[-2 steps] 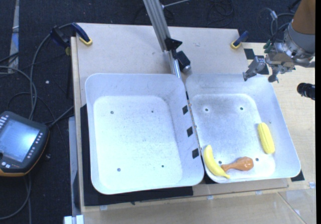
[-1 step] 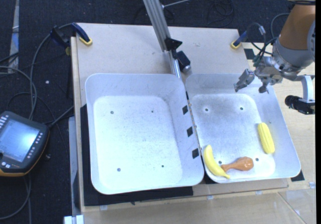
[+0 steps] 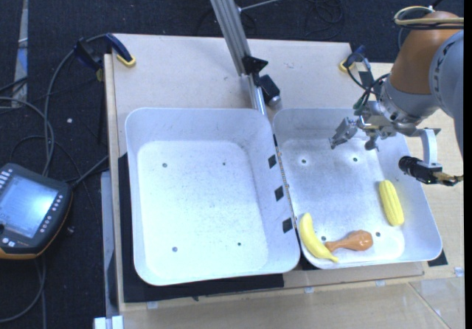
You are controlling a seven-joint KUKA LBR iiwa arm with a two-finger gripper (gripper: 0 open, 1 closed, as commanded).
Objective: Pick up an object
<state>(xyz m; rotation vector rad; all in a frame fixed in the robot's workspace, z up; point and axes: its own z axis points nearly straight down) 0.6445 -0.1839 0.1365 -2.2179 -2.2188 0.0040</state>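
Where the right bin [image 3: 413,243] holds stock: corn [image 3: 391,202] at 3 o'clock, banana [image 3: 313,238] at 7, drumstick [image 3: 352,242] at 6, beside banana. Arm [image 3: 424,62] enters at 1 o'clock; fingers [image 3: 355,133] spread apart, grasping nothing, above the bin's far end.

Two white bins [image 3: 199,195] stood on the surface. Beside the left bin, the right bin [image 3: 324,150] held one banana [image 3: 313,239], one corn cob [image 3: 391,203] and one orange drumstick [image 3: 351,243].
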